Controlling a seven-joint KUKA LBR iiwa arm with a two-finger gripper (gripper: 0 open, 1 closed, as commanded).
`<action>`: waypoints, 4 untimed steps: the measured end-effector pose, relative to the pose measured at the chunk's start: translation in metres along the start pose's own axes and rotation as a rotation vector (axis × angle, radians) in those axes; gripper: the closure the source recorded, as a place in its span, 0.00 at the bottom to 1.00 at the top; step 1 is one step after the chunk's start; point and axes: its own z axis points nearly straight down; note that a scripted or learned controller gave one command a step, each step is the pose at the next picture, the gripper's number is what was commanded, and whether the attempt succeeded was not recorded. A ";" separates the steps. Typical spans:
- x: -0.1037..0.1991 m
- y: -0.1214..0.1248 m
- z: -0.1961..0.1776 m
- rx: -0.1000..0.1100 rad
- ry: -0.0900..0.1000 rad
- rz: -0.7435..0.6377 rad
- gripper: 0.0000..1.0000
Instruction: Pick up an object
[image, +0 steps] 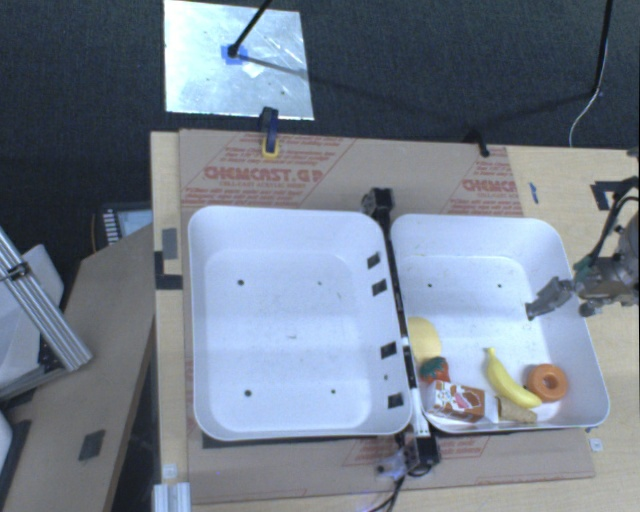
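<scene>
My gripper (565, 304) hangs over the right rim of the right bin (470, 250), on the grey arm that reaches in from the right. Its two fingers stand apart, open, with nothing between them. The objects lie below and to the left of it, along the bin's front edge: a yellow banana (507, 378), an orange ring (547, 381), a pale yellow lemon-like fruit (425, 338), a small red strawberry (433, 370), a brown and red packet (459, 400) and a beige piece (517, 410). The gripper touches none of them.
The left bin (290, 230) sits beside the right one, with a black clipped divider (392, 320) between them. Both rest on a cardboard sheet (270, 172) on the bench. A shiny metal plate (238, 58) lies on the dark floor behind.
</scene>
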 end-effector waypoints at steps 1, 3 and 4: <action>0.058 0.039 0.167 0.003 0.004 -0.006 0.00; 0.089 0.099 0.159 -0.006 0.000 -0.006 1.00; 0.141 0.140 0.052 -0.015 0.002 -0.008 1.00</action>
